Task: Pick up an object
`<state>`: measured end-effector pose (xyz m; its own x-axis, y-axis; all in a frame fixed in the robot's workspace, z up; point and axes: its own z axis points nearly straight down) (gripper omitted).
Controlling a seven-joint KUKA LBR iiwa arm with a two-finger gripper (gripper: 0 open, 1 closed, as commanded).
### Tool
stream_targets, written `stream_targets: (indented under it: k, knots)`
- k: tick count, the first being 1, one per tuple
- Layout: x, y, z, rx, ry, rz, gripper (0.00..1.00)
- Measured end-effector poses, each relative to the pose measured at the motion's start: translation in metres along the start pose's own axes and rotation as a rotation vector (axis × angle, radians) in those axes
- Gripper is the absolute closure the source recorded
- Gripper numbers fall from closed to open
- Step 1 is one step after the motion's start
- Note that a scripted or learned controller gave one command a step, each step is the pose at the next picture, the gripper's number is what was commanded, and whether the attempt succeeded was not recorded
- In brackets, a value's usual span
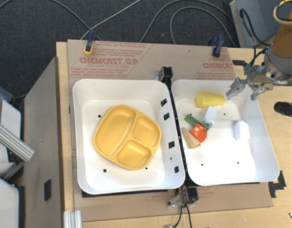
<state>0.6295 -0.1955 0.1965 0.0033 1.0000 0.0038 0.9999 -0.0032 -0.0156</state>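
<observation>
The end effector (245, 88) sat over the upper right edge of the right bin (260, 156), its two fingers spread apart with nothing between them. The arm (283, 42) entered from the right.

Right bin contents, all toward its left half:
- yellow block (210, 99), near the top, just left of and below the end effector, apart from it.
- small white piece (210, 114) just under the yellow block.
- green piece (196, 121) lying at a slant, touching a red piece (199, 133).
- tan wedge (189, 138) against the red piece, lower left.
- white block (240, 129) alone, right of the cluster, well apart from it.

The small items were blurred; shapes probably as listed, exact identity not readable.

Left bin (84, 127) held a yellow divided plate (127, 137), three compartments, roughly centred and lying flat. Both bins sat side by side on a brown board (136, 56) on the table, with a blue clamp (89, 45) at the board's top edge.
</observation>
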Motion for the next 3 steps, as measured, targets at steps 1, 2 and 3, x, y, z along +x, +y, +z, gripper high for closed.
stream_targets:
  k: [1, 2, 3]
  knots:
    - [0.001, 0.003, -0.01, -0.015, -0.003, -0.004, 0.0]
    - [-0.006, 0.009, 0.048, -0.01, -0.002, -0.003, 0.0]
    - [-0.013, 0.003, 0.096, -0.018, -0.005, -0.002, 0.0]
